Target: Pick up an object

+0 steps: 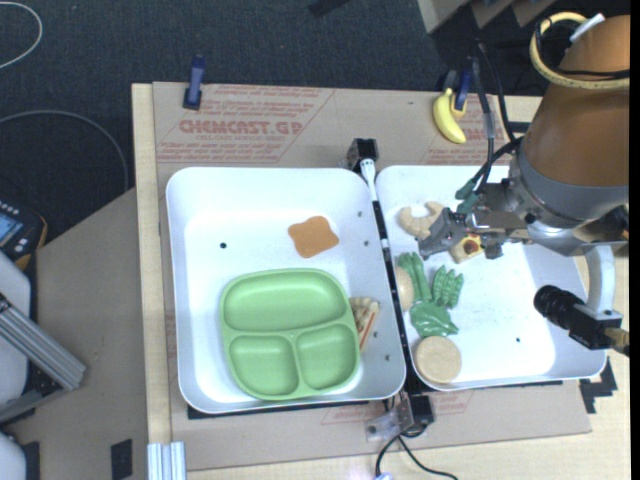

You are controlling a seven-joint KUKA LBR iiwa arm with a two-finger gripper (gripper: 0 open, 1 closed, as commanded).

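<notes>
My gripper [452,238] hangs over the upper left part of the right bin [540,368], below the grey arm with its orange band. Just left of it lies a cream-coloured lumpy piece [415,216]. A small yellowish bit [468,249] shows right at the gripper's tip; whether it is held is unclear. Below the gripper lie green leafy toy pieces [437,298] and a round tan disc [437,358].
The left bin [200,218] holds a green divided plate [288,330], an orange flat piece [313,235] and tan sticks [364,318]. A black part [570,313] juts over the right bin's right side. A banana [449,118] lies on the bench behind the bins.
</notes>
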